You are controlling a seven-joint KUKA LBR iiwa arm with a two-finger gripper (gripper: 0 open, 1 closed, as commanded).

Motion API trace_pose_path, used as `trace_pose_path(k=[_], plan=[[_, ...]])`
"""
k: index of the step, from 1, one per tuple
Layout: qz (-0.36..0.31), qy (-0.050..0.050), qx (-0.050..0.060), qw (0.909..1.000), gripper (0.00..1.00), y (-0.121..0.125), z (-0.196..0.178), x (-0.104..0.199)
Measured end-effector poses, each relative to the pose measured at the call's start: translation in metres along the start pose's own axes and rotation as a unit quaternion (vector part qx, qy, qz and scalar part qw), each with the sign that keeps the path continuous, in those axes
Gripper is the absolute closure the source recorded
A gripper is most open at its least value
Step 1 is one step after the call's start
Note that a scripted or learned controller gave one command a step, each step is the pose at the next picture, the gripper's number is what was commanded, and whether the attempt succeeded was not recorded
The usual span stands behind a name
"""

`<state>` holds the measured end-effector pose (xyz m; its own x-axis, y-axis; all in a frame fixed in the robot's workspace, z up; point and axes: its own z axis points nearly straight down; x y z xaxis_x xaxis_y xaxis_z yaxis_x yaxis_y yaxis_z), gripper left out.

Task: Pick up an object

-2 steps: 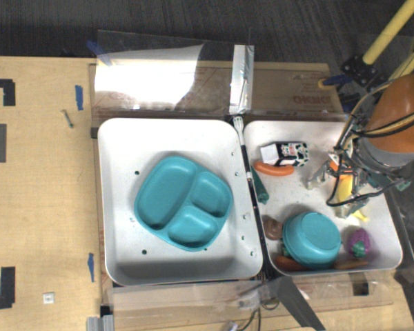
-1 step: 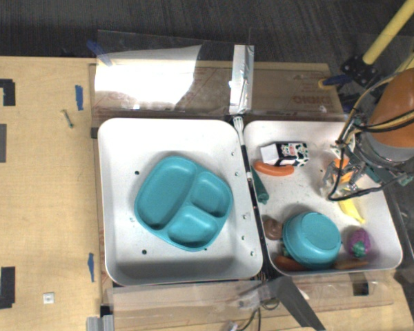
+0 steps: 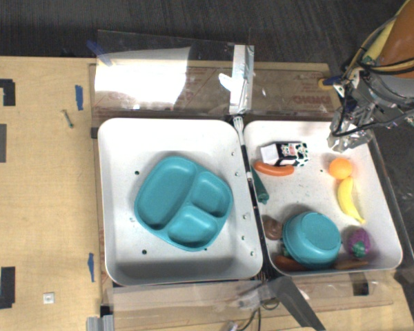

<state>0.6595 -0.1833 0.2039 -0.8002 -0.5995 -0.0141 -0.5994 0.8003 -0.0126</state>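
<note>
The left bin [image 3: 110, 185] holds a teal divided plate [image 3: 184, 201] near its middle. The right bin [image 3: 386, 205] holds a black-and-white carton [image 3: 288, 153] and an orange-red sausage [image 3: 274, 170] toward its far left corner, an orange [image 3: 341, 167] and a banana [image 3: 349, 199] along its right side, and a teal bowl [image 3: 312, 238] with purple grapes [image 3: 359, 242] beside it at the near edge. The gripper [image 3: 350, 135] hangs over the far right corner, just beyond the orange; whether it is open or closed cannot be told.
</note>
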Motion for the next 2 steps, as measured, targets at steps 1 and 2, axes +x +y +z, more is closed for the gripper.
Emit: trace_pose_path(k=[1,2], plan=[[0.001,0.003,-0.004,1.0,0.0,0.001,0.006,0.002],[0.011,-0.001,0.001,0.9999,0.0,0.006,0.094,0.06]])
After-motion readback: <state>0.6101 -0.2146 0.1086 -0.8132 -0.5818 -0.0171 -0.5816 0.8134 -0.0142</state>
